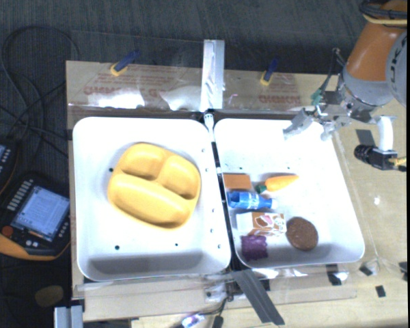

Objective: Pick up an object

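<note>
Hovering: tool (306, 123) open, empty, at rt bin's (342, 183) far edge; carrot (281, 181) well below.

Robot lab bench.
White bins (82, 183) on plywood bench (386, 238), teach pendant (31, 217) and cables (27, 67) on dark carpet.

Two white bins (89, 251), seven objects (302, 234)
</note>
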